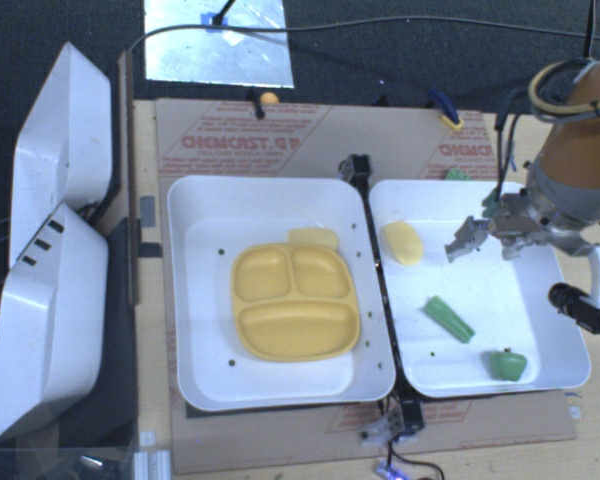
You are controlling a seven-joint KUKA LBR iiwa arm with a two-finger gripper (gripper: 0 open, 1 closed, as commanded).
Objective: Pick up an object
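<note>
The right bin (570, 368) holds three loose objects. A pale yellow oval piece (402, 242) lies near its left wall, a green cylinder (448, 319) lies slanted in the middle, and a rounded green object (508, 365) sits at the front right. My gripper (490, 244) hangs over the back half of this bin, to the right of the yellow piece and above the green cylinder. Its fingers are spread open with nothing between them.
The left bin (195, 288) holds a yellow divided plate (295, 301) with a pale yellow slab (313, 237) behind it. A black divider (375, 268) separates the bins. A small green item (457, 175) lies on the board behind the right bin.
</note>
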